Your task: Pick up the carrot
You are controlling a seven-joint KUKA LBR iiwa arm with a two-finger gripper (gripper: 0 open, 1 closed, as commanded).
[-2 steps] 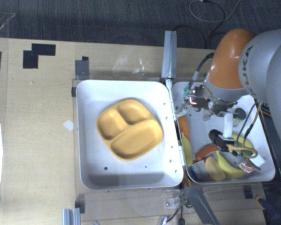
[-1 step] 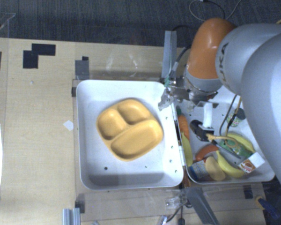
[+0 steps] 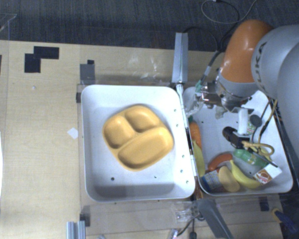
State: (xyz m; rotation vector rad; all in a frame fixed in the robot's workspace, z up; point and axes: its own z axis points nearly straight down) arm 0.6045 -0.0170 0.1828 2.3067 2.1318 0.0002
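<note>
The gripper (image 3: 209, 97) is hanging over the right bin's (image 3: 281, 185) upper left corner; I cannot tell its grasp. The carrot (image 3: 195, 134) is lying just below it against the bin's left wall, beside a banana (image 3: 241, 177).

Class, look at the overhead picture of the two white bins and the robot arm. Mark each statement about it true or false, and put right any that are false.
1. The yellow divided tray lies in the left bin. True.
2. The carrot lies in the yellow divided tray. False: it lies in the right bin, close against the wall next to the left bin.
3. A banana lies near the front of the right bin. True.
4. The arm reaches over the left bin. False: it is over the right bin.
5. The yellow divided tray holds several toys. False: its compartments look bare.
</note>
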